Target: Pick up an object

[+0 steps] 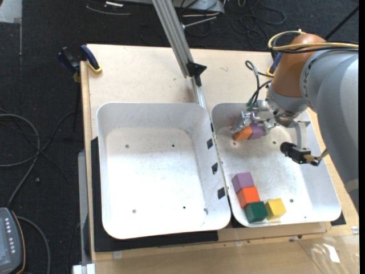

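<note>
My gripper (248, 123) hangs low over the far left part of the right bin (312, 182). Right at its tip lie an orange block (243, 134) and a purple block (257, 132), side by side and partly covered by the gripper. Whether either block is gripped cannot be made out. At the near side of the same bin, a purple block (243, 181), an orange block (248, 196), a green block (256, 211) and a yellow block (275, 208) sit close together.
The left bin (104, 153) adjoins the right bin along a shared ridge (214, 153). A slanted metal pole (174, 30) ends at the bins' far junction. A black fitting (292, 151) on the arm hangs over the right bin's middle.
</note>
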Robot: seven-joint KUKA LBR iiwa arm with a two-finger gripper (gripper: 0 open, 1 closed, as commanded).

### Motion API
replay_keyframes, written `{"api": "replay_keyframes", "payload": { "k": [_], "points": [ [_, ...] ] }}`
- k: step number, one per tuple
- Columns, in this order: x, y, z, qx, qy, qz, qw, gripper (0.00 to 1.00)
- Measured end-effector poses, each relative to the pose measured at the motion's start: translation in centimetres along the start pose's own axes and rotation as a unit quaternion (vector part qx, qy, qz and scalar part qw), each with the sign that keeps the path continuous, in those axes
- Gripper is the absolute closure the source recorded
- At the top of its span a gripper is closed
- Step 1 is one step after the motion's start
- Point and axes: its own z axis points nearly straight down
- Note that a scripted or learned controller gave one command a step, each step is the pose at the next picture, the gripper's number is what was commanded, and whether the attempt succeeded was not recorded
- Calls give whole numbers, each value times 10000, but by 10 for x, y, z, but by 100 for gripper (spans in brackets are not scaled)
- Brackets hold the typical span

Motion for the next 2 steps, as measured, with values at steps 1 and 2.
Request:
{"api": "replay_keyframes", "payload": {
  "k": [1,2],
  "points": [
    [-1,-2,0,7,9,19,10000,0],
    [-1,-1,-10,0,3,6,10000,100]
  ]
}}
